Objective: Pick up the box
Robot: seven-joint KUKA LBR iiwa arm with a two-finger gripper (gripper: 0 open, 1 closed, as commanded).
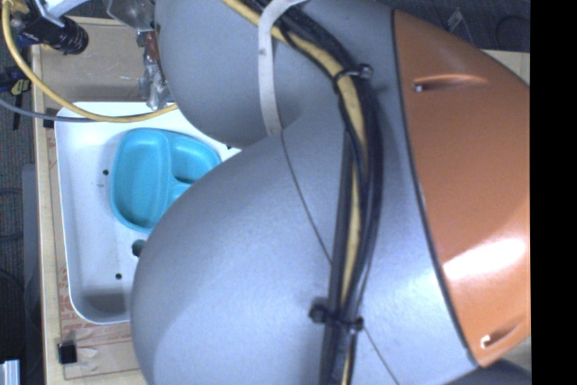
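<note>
Mostly hidden behind the arm (361,176), a turquoise moulded box (149,176) lies in the white bin (77,221).

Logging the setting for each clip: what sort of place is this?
Most likely a robotics lab or test bench: a grey arm with bundled cables looms over a white bin holding a blue tray, on a wooden bench.

A light-blue box (149,176) lies in the white bin (77,221), partly hidden.

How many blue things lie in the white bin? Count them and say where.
1: a blue tray in the white bin at left, partly under the grey arm. The arm may hide more.
</note>
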